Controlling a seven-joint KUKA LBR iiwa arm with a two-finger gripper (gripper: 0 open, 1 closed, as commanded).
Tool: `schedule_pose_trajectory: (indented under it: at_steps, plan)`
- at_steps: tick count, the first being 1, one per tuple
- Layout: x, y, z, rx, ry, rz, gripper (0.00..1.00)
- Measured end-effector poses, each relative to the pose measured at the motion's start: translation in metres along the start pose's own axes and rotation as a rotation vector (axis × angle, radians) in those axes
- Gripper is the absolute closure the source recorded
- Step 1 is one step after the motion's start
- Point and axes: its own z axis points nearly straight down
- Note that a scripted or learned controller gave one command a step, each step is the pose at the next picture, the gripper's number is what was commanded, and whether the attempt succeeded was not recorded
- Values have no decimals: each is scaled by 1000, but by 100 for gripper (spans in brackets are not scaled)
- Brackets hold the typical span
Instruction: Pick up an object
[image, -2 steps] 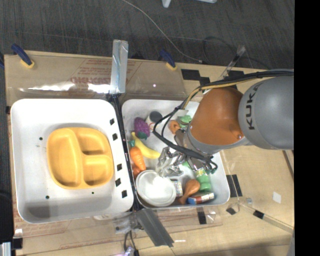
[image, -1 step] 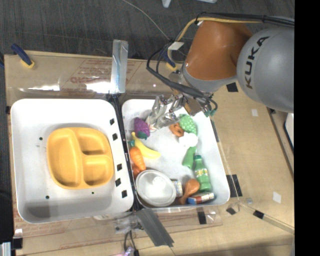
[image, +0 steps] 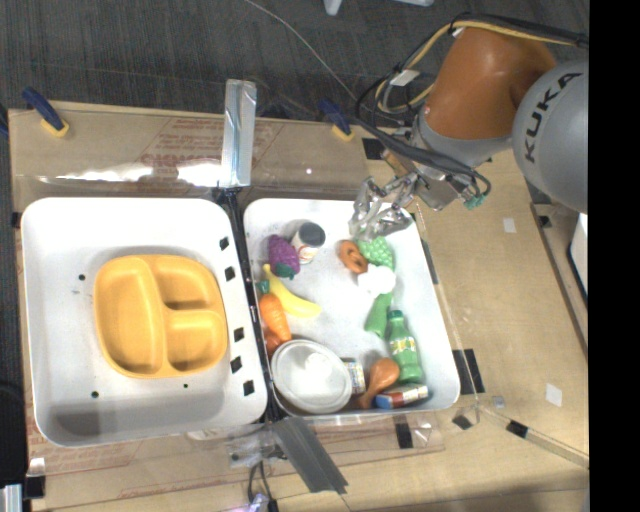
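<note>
Your gripper (image: 378, 218) hangs at the right bin's (image: 432, 290) two o'clock corner; whether it is apart or together, you cannot tell. Just below lies a knobbly green toy (image: 378, 252). Descend straight and centre on it. Smooth plastic bottle (image: 404, 348) sits toward five o'clock.
</note>
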Motion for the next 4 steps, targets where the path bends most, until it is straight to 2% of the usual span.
schedule_pose_trajectory:
  at_steps: [1, 2, 4]
  plan:
    - [-2, 0, -12, 3, -5, -3, 100]
    - [-19, 26, -27, 2, -3, -122, 100]
    - [-22, 25, -50, 10, -12, -126, 100]
